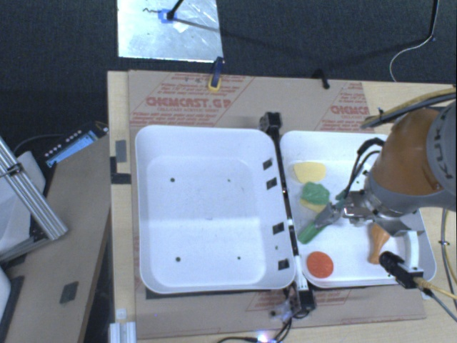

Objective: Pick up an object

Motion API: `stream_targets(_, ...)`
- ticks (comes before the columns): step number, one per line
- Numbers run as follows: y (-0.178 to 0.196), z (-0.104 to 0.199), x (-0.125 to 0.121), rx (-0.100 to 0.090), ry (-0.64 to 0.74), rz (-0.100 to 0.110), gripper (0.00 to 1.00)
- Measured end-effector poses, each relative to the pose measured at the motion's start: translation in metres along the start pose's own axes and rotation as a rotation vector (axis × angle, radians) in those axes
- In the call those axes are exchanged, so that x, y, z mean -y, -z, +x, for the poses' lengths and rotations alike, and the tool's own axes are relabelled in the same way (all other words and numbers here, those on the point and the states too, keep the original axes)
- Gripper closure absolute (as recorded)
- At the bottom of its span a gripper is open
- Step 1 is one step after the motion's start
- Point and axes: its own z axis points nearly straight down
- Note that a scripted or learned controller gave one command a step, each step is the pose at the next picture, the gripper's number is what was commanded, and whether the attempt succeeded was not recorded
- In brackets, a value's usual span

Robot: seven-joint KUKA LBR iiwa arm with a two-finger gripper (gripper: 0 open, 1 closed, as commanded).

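Dark carpet-like flooring surrounds a bench (121, 213) topped with a brown sheet (300, 95) printed in red with the word "CHEMCAST GP" repeated at slants. On that sheet two shallow white bins sit side by side, joined along a black hinge strip with clips. Within the left bin (153, 148) only a few small dark dots mark the floor. Inside the right bin (335, 143) lie a pale yellow piece (310, 171) near the upper left, a green toy vegetable (315, 193) just below and touching it, a long green stalk-like piece (313, 229) slanting down toward the hinge, a red-orange round disc (320, 264) near the lower left corner, and an orange cone-shaped piece (376, 241) toward the lower right. From the right the grey arm with its orange band (408, 159) reaches over this bin, and its hand (333, 215) points left and low, right at the upper end of the green stalk-like piece; whether the hand is released or clenched on anything cannot be told at this slant. A yellow and blue clamp (215, 77) grips the sheet's far edge, and beyond it lies a shiny silver square (170, 18) with a blue spot. At left stand an aluminium rail (28, 199) and a small device with a blue-lit strip (71, 145).
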Motion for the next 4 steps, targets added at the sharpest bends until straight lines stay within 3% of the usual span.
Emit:
stream_targets(1,0.013,0.002,-0.004,0.001,0.005,-0.009,1.00)
stream_targets(2,-0.051,0.009,0.017,-0.001,0.003,-0.004,1.00)
stream_targets(3,-0.047,-0.010,-0.040,0.002,0.007,-0.012,1.00)
stream_targets(4,-0.047,-0.009,-0.037,0.000,0.004,-0.007,0.00)
